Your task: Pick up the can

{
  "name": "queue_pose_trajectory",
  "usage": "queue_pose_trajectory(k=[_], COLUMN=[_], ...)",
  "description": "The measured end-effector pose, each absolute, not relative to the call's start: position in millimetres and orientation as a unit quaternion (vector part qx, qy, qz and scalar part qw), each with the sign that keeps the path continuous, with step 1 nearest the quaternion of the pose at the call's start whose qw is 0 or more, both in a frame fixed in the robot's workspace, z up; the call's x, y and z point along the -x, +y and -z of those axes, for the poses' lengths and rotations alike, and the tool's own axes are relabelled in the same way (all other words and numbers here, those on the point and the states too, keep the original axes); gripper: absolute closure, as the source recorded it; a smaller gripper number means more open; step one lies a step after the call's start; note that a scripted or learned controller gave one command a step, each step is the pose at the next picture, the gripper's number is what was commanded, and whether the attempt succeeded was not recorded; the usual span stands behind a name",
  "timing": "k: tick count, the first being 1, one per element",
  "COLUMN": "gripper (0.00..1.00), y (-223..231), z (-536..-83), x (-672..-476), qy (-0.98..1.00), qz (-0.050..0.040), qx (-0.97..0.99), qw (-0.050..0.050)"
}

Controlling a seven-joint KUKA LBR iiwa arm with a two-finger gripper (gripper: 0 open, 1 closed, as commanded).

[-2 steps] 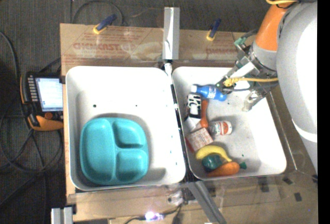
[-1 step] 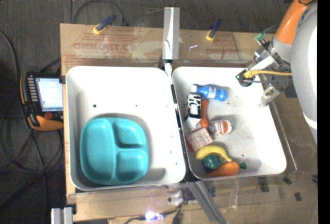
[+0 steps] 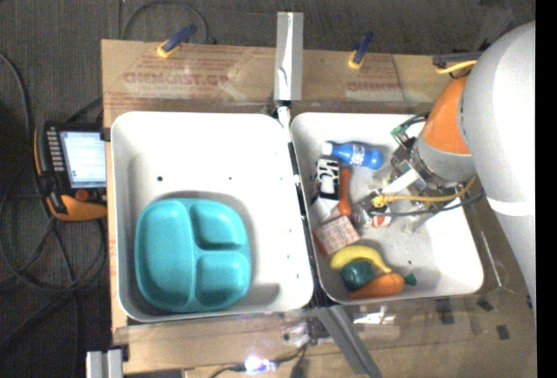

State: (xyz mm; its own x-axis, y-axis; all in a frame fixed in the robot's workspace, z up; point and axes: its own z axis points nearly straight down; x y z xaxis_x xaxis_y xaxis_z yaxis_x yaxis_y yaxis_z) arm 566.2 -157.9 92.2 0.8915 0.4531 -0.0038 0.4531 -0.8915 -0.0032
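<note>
A small black can [image 3: 328,178] with a white label lies in the right bin [image 3: 452,276], close to its left wall. The gripper [image 3: 378,202] reaches down into the middle of that bin, to the right of the can and apart from it. A brown stick-shaped thing [image 3: 345,193] lies between the can and the gripper. Nothing can be seen held at the gripper's tip.
Behind the can lies a blue and white bottle [image 3: 353,155]. In front are a reddish packet [image 3: 335,234], a banana [image 3: 359,259], a green item [image 3: 356,275] and a carrot [image 3: 384,284]. The left bin [image 3: 174,132] holds a teal divided plate [image 3: 193,253].
</note>
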Motion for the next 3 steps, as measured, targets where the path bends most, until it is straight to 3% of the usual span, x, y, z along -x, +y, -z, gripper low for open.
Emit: queue_pose_trajectory(k=[1, 2, 3], gripper=[0.0, 0.0, 0.0], y=[-166.0, -147.6, -203.1], z=[-232.6, -91.7, -226.5], x=[-597.5, -582.2, -627.1], qy=[-0.124, -0.139, -0.155], qz=[-0.0057, -0.0033, -0.0058], qx=[0.992, 0.99, 0.988], qw=[0.0, 0.001, 0.0])
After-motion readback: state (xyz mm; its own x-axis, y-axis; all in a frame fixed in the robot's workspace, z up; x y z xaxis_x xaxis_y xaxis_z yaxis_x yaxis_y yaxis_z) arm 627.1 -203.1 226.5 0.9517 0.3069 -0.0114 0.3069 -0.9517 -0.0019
